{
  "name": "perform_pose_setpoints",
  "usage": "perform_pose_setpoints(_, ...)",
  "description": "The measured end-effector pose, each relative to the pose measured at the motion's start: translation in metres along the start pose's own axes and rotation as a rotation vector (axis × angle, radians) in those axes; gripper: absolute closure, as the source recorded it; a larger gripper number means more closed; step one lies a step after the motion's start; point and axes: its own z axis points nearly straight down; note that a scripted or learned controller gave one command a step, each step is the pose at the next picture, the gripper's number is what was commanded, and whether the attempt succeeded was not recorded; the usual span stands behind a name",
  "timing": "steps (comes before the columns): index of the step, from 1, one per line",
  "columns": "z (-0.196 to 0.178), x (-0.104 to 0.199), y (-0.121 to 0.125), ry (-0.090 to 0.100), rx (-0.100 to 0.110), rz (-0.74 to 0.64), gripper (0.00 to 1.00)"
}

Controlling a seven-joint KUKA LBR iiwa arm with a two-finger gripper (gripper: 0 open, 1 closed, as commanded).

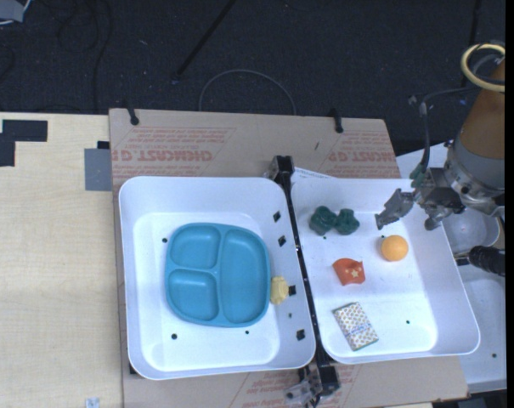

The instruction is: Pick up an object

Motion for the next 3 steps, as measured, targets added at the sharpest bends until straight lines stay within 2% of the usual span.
perform_pose_setpoints(1, -0.006, 0.0, 0.002, -0.002, -0.012, -0.002, 0.0)
perform_pose_setpoints(3, 0.094, 0.0, -0.013, 0.0, -0.006, -0.001, 0.0)
